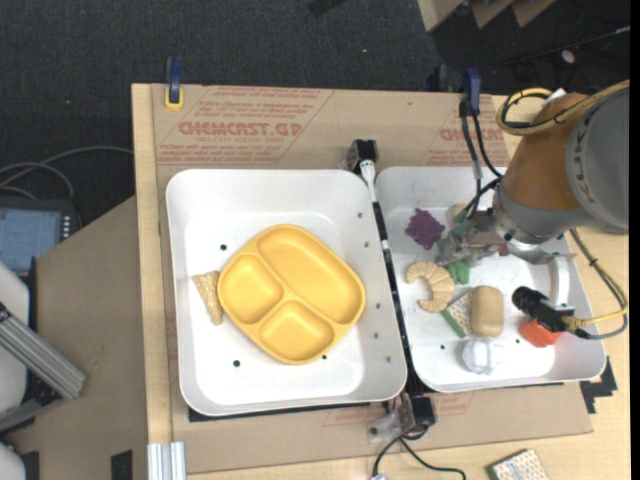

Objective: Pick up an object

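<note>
Yellow tray sits mid left bin w/ rims free; gripper state unclear.

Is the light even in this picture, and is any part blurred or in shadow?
Camera view: light is soft and fairly even; the white bins look bright without hard glare; the yellow divided plate is sharp; a faint shadow lies under the arm near the gripper, which looks slightly soft.
</note>
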Available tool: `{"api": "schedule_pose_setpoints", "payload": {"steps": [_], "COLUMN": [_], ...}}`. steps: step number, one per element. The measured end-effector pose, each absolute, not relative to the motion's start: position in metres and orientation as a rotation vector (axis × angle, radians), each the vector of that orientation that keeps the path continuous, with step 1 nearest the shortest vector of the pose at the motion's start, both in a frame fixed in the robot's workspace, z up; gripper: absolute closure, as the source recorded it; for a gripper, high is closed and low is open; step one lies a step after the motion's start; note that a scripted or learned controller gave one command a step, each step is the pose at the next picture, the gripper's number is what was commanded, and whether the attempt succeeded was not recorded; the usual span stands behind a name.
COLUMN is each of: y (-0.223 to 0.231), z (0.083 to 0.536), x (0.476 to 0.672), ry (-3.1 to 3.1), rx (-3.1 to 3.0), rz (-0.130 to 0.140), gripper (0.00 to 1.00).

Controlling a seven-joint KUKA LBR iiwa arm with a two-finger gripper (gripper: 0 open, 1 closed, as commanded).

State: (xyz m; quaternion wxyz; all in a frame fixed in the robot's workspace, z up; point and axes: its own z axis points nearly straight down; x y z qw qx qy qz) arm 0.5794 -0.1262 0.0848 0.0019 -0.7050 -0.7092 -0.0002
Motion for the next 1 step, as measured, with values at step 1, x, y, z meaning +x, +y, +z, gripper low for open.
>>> {"api": "schedule_pose_setpoints", "payload": {"steps": [1], "y": [-0.0378], "z": [0.1920], "x": [0.5990], "ry": [-2.239], "rx": [-2.215], "rz": [-0.018], "gripper": [1.00]}}
